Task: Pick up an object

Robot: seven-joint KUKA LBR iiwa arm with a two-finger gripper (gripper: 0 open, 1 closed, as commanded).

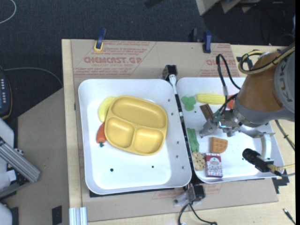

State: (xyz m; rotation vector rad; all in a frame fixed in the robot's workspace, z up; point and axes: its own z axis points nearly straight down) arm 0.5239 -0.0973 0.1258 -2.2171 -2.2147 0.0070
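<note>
Hovering low over the right bin (276, 146) near the bench's right edge, gripper (219, 124) pointed between brown block (206, 111) and waffle (218, 145), likely lining up; grip state impossible to tell.

I can read red lettering printed across the brown protective sheet (117, 55) covering the surface behind the bins: it says "CHEMCAST GP", and the same wording repeats faintly in smaller lines beneath it and again on the right part of the sheet. The small red and white carton (213, 165) in the right bin carries print, but it is too small for me to make out.
</note>
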